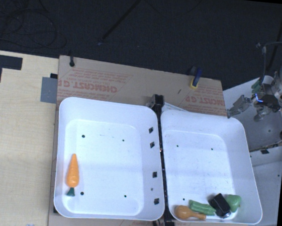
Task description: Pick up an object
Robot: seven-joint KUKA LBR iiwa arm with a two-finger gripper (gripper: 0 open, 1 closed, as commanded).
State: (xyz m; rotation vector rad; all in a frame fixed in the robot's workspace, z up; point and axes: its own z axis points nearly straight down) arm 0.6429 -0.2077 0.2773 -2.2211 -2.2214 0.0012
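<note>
An orange toy carrot [73, 171] with a green stub lies near the front left corner of the left bin [105, 112]. At the front right corner of the right bin [205, 123] a black block [220, 204] rests against a green piece [232, 201], a long green vegetable [201, 208] and a tan pear-shaped toy [188, 213]. My gripper [249, 108] hangs beyond the right bin's far right corner, outside the bin, far from all the objects. It is open, with nothing between its fingers.
Both bins sit on a brown cardboard sheet [134, 84], joined by a black divider strip [157, 157]. A blue and yellow clamp [196, 77] stands at the sheet's far edge. Light wooden bench [11, 146] extends to the left.
</note>
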